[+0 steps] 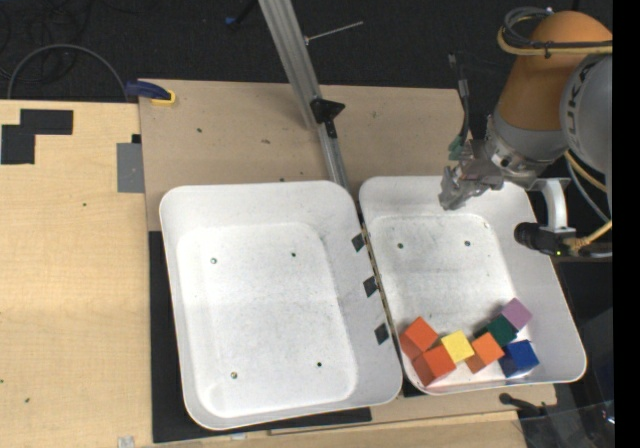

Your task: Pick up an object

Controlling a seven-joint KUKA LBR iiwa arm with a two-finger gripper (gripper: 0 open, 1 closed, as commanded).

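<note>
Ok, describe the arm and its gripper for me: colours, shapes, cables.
The arm is rounded and grey, with a bulbous orange band above the wrist. Dark cables loop over the top of the band. A thin dark rod or cable rises beside the wrist. The gripper is small, grey and metallic. A white bracket with a black part sits below the arm.

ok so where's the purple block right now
The purple block sits in the right bin, near its front right corner, at the far right end of the block cluster, just behind the blue block and beside the green block.
</note>
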